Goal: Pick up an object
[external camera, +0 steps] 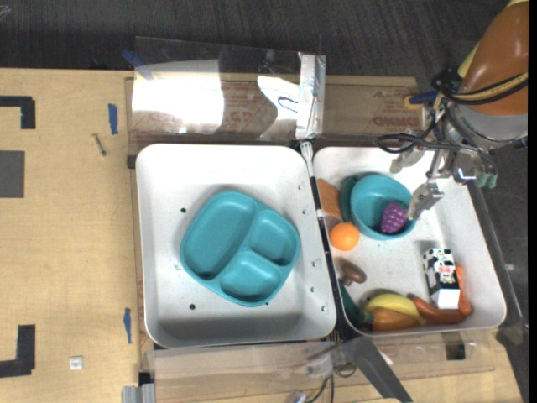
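1. The end effector (pixel 422 198) hangs over the right bin (pixel 482 250), near its far right corner, just at the right rim of a teal bowl (pixel 375 200). One pale finger points down toward the bowl's edge; whether the fingers stand apart or together cannot be told from this angle, and nothing can be seen between them.
2. The left bin (pixel 159 183) holds a teal divided plate (pixel 241 246) with three compartments, lying tilted near the bin's middle.
3. In the right bin, along its left wall, lie an orange-brown piece (pixel 329 196) at the far end, an orange ball (pixel 344 237) just below it and touching the bowl's near left side, and a small brown thing (pixel 351 270) nearer still.
4. A purple bunch of grapes (pixel 393 218) sits inside the teal bowl, at its right side, just beside and slightly below the end effector's finger.
5. Along the near edge of the right bin lie a yellow banana (pixel 394 302) and an orange-red carrot-like piece (pixel 436 311), touching one another.
6. A small black-and-white carton (pixel 441 274) lies toward the near right corner, well below the end effector. Its print is too small to read.
7. Faint reddish writing on the cardboard (pixel 369 107) behind the bins is not legible.
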You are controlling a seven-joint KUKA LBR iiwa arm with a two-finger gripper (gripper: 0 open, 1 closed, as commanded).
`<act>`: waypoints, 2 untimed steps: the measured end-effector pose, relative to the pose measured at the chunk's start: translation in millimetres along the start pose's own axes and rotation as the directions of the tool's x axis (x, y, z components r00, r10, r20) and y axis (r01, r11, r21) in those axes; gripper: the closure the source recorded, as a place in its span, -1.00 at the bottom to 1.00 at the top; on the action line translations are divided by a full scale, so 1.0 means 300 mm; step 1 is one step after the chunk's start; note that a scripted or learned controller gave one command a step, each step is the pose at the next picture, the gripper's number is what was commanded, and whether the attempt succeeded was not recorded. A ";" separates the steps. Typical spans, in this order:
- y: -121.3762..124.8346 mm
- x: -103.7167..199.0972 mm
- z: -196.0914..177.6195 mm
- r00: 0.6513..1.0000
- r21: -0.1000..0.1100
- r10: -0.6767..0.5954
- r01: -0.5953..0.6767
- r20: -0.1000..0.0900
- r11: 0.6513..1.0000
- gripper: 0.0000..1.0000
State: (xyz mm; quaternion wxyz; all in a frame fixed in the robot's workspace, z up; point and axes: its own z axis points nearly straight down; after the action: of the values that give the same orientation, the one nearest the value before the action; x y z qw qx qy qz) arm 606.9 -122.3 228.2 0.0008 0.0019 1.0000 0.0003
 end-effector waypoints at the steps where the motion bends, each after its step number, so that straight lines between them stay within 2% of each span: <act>1: 0.038 -0.011 0.443 1.000 0.002 0.016 -0.016 0.006 1.000 -1.00; 2: 0.080 -0.079 0.465 0.997 0.003 0.083 -0.083 0.003 0.997 -1.00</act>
State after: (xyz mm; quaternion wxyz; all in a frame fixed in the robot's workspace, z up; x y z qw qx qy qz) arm 631.0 -98.2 88.8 0.0023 0.0434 0.9991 -0.0012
